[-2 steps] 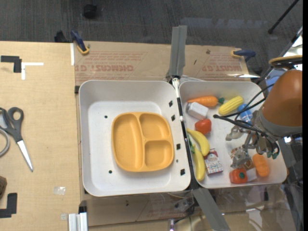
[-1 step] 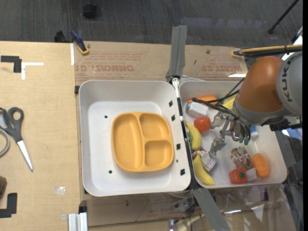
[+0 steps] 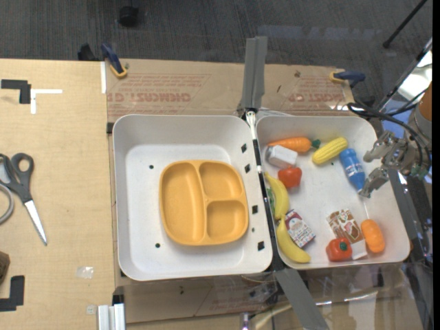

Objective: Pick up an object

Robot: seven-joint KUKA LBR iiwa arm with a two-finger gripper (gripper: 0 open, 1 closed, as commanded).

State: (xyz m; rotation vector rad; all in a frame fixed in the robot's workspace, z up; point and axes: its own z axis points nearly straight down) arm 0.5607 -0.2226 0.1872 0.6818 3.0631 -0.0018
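The right bin (image 3: 323,267) holds several toy foods: a carrot (image 3: 292,144), a corn cob (image 3: 330,150), a white block (image 3: 280,156), a red pepper (image 3: 290,177), a banana (image 3: 289,243), a small carton (image 3: 300,227), a snack packet (image 3: 344,224), an orange (image 3: 372,236) and a red tomato (image 3: 338,249). A blue bottle (image 3: 352,168) lies near the bin's right wall. My gripper (image 3: 373,168) hangs over that wall just right of the bottle. Its fingers are spread open and point left, with nothing between them.
The left bin (image 3: 137,150) holds a yellow divided plate (image 3: 204,202). Scissors (image 3: 24,194) lie on the bench at far left. Cables and the arm crowd the right bin's right edge. Blue clamps (image 3: 113,59) sit at the back.
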